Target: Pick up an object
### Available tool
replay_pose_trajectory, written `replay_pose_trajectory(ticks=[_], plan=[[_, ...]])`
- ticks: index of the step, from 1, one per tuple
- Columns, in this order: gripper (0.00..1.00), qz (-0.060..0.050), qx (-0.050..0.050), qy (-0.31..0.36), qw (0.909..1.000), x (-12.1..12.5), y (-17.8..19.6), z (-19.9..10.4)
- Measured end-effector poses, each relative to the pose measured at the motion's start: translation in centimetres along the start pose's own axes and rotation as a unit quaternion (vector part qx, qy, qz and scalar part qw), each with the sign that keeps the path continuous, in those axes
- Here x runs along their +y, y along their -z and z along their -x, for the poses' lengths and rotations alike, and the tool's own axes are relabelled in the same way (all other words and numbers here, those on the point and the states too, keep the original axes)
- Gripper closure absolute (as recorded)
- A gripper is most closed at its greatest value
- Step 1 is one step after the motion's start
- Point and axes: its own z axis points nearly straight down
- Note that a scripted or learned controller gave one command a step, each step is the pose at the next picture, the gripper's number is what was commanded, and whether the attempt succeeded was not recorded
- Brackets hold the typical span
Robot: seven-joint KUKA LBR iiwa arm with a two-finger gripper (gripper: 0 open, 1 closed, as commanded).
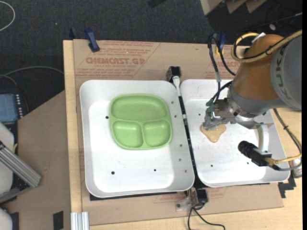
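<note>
- Gripper (209,124) sits down on the tan piece (214,134) in the right bin (230,174); can't tell how its fingers stand.
- Tan piece lies left of the bin's middle, too hidden to give its long axis.
- Nothing crowds it: green divided tray (141,120) fills the left bin (96,166).

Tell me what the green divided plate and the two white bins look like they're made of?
The green plate looks like moulded plastic, matte, with soft rounded compartment edges. The white bins seem thin formed plastic too: smooth, slightly glossy, with rounded corners, though coated metal can't be excluded.
</note>
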Motion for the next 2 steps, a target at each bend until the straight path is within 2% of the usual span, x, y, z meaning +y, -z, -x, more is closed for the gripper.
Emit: replay_pose_trajectory(ticks=[1,2], plan=[[1.0,0.008,0.0,-0.002,1.0,-2.0,29.0,-4.2],[1.0,-0.008,-0.001,-0.005,1.0,-3.9,18.5,-5.9]])
